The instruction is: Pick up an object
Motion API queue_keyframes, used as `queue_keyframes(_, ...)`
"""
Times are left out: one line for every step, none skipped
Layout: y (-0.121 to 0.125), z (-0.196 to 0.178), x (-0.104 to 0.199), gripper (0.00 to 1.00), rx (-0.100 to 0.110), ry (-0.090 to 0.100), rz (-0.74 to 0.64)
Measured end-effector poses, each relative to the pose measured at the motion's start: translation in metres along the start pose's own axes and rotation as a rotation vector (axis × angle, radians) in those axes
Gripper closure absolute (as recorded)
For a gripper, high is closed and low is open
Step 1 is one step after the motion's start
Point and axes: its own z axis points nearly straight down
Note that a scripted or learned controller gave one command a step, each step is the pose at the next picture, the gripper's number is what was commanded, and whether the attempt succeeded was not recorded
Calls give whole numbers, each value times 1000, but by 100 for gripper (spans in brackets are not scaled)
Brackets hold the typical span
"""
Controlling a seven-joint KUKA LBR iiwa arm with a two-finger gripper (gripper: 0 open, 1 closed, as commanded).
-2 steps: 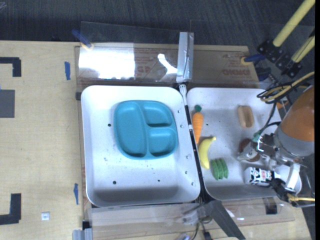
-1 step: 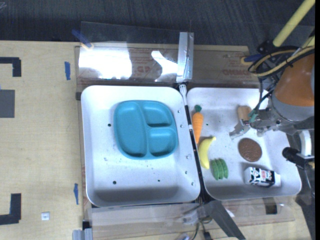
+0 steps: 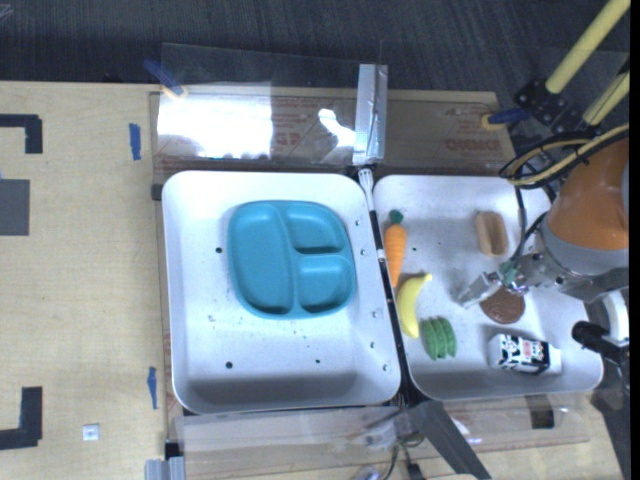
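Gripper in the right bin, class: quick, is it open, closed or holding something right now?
Gripper: cannot be told; it sits low in the right bin beside the brown round object.

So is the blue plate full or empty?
Empty. The blue plate lies in the left bin, and all its compartments show bare blue, no food.

can't tell from here if the small metal gripper [image 3: 487, 284] is open, and my grey arm with the orange band [image 3: 592, 213] gets cut off at the right edge
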Motion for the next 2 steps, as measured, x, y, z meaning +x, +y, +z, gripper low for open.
queue_keyframes(-19,-1,13,0,-5,-3,265)
queue_keyframes(-19,-11,11,100,-8,-6,268)
